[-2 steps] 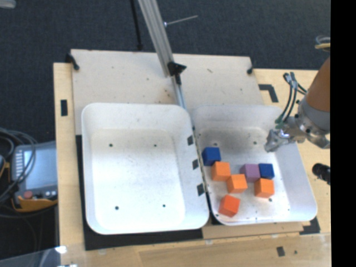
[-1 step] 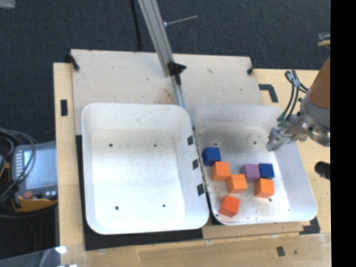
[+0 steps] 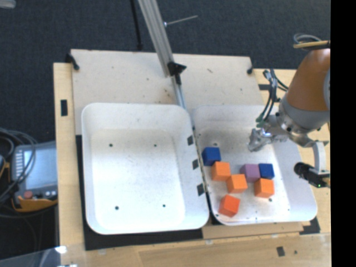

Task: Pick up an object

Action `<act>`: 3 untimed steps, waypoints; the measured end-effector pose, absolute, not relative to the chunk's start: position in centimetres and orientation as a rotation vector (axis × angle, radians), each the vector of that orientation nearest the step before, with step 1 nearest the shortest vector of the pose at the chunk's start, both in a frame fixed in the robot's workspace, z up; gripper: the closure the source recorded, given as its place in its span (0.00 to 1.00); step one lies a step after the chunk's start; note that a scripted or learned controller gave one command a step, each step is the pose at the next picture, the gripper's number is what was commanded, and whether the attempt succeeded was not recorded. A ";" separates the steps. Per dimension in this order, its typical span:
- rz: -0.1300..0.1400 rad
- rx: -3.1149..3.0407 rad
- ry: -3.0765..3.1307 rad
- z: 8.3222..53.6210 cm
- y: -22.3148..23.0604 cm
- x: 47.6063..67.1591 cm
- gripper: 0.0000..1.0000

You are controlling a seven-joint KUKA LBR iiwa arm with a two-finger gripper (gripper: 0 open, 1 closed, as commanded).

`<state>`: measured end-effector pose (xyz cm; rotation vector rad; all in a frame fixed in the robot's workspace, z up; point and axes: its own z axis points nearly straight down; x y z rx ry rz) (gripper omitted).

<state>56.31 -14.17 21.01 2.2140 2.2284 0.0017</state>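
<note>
Several small blocks lie in the right bin [image 3: 289, 204]: a blue block [image 3: 211, 155], an orange block [image 3: 221, 170] just below it, another orange block [image 3: 238, 183], a purple block [image 3: 252, 171], a second blue block [image 3: 266, 170], an orange block [image 3: 264, 188] and a red-orange block [image 3: 229, 205] near the front rim. My gripper [image 3: 256, 141] hangs over the right bin's middle, above and slightly behind the purple block. Nothing shows between its fingers.
The left bin [image 3: 139, 166] lies beside the right one. A slanted metal rail [image 3: 158, 32] rises from behind the bins' shared edge. A monitor and cables [image 3: 30, 168] sit off the bench at the left.
</note>
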 end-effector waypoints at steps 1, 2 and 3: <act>0.002 2.214 2.229 20.7 -9.4 56.8 1.00; 0.005 2.212 2.229 22.5 -4.5 57.9 1.00; 0.003 2.217 2.225 22.7 -0.1 58.0 1.00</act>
